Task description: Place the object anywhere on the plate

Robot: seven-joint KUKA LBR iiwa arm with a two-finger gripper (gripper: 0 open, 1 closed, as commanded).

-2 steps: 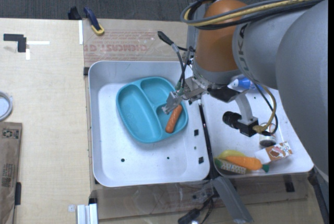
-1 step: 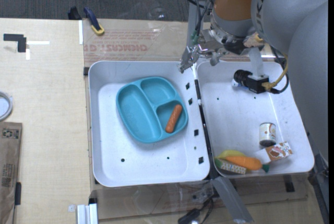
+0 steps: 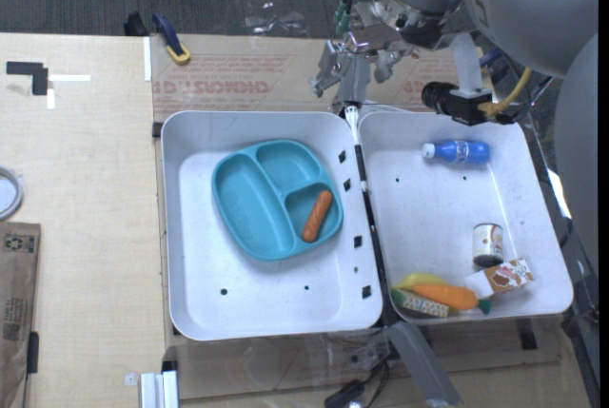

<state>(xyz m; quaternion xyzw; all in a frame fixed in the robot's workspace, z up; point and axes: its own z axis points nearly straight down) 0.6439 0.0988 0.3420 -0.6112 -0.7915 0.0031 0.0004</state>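
Camera view, looking down at a slant on a tabletop [image 3: 76, 159] with two shallow white bins side by side. The left bin [image 3: 190, 282] holds a blue divided plate [image 3: 252, 206]. A small orange-brown sausage [image 3: 317, 216] lies in the plate's smaller compartment, on the side nearest the right bin [image 3: 447, 197]. Judging from that, the object already rests on the plate and the placing looks done.

The claw [image 3: 350, 68] hangs beyond the far edge of the plate's bin, above the seam between the two bins, well apart from the plate. Nothing sits between its fingers, but I cannot tell whether they are open or closed.

To the plate's right, the other bin holds a blue-capped bottle [image 3: 457, 150], a small can [image 3: 487, 244], a carton [image 3: 500, 279] and a toy carrot [image 3: 442, 295].
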